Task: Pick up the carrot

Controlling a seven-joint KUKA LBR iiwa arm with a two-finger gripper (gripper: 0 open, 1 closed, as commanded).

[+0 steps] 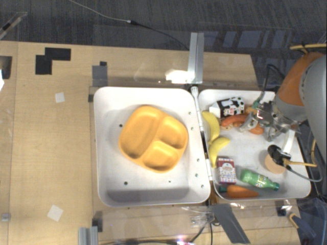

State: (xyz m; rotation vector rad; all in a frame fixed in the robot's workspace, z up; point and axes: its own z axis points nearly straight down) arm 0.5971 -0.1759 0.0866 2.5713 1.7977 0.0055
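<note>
Camera view – carrot (241,191) lies at right bin's (301,190) front edge; end effector (261,117) grip state unclear

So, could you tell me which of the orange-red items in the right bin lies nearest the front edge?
The carrot, lying lengthwise beside the green bottle against the bin's front wall. The other reddish pieces sit at the back, by the gripper.

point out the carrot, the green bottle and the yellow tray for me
carrot (242,191): camera view, middle of its orange body, at the near edge of the right bin.
green bottle (258,179): camera view, middle of its body, lying on its side just behind the carrot.
yellow tray (153,137): camera view, central ridge between compartments, in the left bin.
</note>
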